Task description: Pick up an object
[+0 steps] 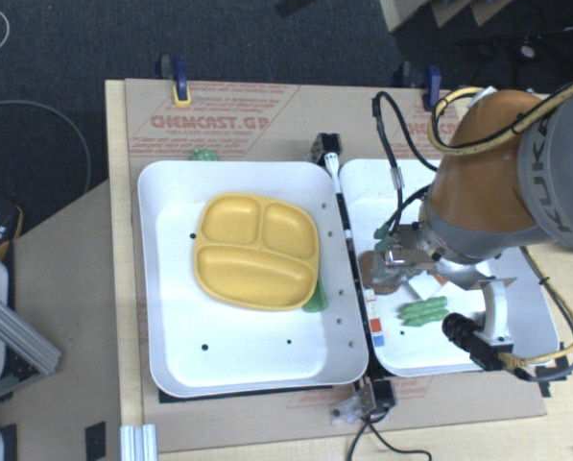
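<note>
You are early or midway in the pick: nothing is visibly lifted. The arm [488, 176] is bent low over the right bin [401, 353], and the hand [393, 254] sits at that bin's left side, close to the divider. Whether the hand is open, closed or gripping anything, you cannot tell, because the wrist and its cables cover it from above. Just right of and below the hand, a green object [422, 310] lies on the bin floor, apart from the hand as far as you can see, so it looks ungrasped. A brownish shape [380, 279] sits directly under the hand; you cannot make out what it is or whether it is being touched. Well to the hand's left, a yellow tray [257, 251] rests in the left bin [171, 286], with a green scrap [314, 303] peeking from under its near corner, mostly hidden. Much of the right bin is covered by the arm. What is left, in my judgement: closing on something and raising it clear.
</note>
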### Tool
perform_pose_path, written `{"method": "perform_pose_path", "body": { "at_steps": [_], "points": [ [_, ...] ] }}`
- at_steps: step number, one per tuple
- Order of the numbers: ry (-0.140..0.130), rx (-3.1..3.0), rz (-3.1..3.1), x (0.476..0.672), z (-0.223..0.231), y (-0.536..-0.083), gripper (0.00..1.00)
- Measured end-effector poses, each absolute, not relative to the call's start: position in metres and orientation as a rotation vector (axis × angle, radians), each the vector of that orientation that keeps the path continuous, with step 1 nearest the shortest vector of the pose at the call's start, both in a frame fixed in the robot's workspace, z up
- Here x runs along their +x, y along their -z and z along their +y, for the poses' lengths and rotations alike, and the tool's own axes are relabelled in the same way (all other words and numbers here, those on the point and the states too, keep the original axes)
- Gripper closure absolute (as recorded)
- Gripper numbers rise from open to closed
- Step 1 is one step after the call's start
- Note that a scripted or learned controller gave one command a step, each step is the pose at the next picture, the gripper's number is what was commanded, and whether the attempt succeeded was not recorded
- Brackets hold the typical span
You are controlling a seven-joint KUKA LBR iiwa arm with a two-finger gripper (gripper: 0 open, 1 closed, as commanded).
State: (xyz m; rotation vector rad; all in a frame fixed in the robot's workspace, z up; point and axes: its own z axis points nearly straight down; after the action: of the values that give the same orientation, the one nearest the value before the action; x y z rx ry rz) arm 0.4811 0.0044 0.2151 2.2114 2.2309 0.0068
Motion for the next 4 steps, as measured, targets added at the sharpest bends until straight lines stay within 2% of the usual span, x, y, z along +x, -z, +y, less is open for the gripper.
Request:
{"method": "perform_pose_path", "body": {
  "at_steps": [1, 2, 3, 4],
  "points": [
    [-0.012, 2.212, 2.220, 0.497, 0.013, -0.299, 1.00],
    [0.008, 2.222, 2.230, 0.522, 0.044, -0.226, 1.00],
    [-0.024, 2.211, 2.217, 0.479, 0.040, -0.387, 1.00],
    [0.012, 2.232, 2.219, 0.478, 0.003, -0.305, 1.00]
  ]
}}
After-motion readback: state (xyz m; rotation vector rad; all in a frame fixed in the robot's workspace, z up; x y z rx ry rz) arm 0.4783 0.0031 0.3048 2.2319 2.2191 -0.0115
